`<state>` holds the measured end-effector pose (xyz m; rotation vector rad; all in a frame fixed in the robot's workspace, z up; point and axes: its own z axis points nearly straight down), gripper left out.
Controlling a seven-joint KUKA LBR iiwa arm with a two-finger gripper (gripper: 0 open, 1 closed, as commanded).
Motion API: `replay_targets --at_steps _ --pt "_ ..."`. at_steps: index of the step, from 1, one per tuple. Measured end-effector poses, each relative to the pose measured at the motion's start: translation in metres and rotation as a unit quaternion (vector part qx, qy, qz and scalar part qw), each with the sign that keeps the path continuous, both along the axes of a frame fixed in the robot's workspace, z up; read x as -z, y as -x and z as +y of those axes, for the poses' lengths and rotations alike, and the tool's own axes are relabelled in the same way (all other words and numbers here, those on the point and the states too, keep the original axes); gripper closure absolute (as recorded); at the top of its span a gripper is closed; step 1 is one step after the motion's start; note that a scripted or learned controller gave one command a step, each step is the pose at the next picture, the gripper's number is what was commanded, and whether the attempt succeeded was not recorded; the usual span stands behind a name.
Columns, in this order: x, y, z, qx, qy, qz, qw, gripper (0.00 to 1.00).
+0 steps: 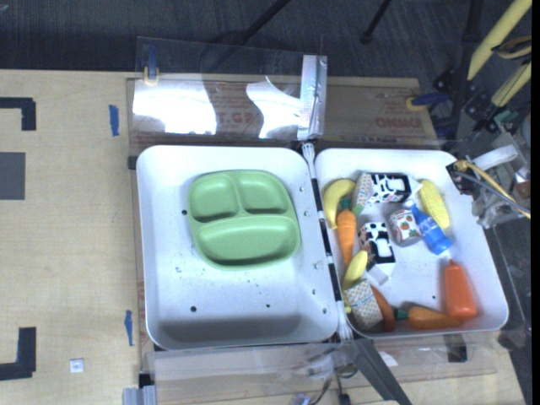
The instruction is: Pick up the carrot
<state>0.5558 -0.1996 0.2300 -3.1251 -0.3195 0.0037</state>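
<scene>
Carrot (pixel 346 233) lies just right of the green plate (pixel 243 217), beside a banana (pixel 337 196); gripper state — cannot tell.

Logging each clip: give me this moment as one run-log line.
carrot: in right bin, by its left wall, untouched | green tray: in left bin | pick: not started

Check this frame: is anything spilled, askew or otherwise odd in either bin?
Nothing looks spilled or damaged. The right bin holds a jumble of toys, with the carrot along its left wall. The green tray sits squarely in the left bin.
</scene>
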Motion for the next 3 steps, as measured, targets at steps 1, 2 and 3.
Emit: replay_targets --at_steps 1,2,3 --pt "-0.029 0.008 0.074 -0.001 -0.0009 0.001 1.0 1.0" --pt "0.142 0.077 0.073 -0.019 -0.0012 0.0 0.9998 1.0" --pt "0.133 0.077 0.073 -0.018 -0.0014 0.001 0.9998 1.0"
